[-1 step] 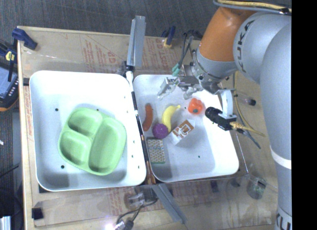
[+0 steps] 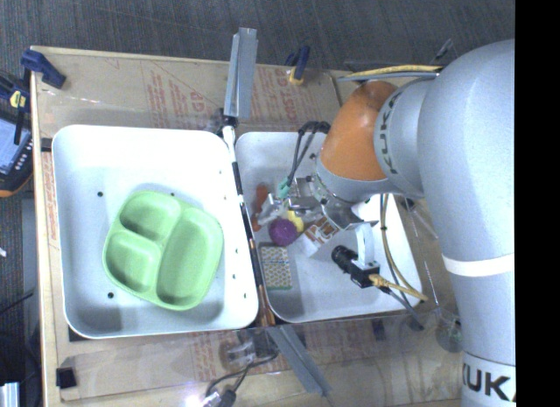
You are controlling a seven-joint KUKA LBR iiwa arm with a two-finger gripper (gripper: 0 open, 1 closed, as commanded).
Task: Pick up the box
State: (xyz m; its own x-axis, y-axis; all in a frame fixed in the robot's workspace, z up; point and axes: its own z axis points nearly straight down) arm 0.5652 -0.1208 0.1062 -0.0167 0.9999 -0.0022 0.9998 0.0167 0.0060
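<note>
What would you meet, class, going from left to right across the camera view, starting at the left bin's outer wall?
Left white bin's wall → green three-compartment plastic tray → checked patterned box → small purple ball → grey arm with orange band.

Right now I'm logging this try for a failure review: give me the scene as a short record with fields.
left bin: holds a green divided plate
right bin: a purple round item, a patterned box by the left wall, small clutter
arm: reaches in from the right, over the right bin
gripper: low among the clutter; fingers hidden
box held: not visible between fingers
</note>
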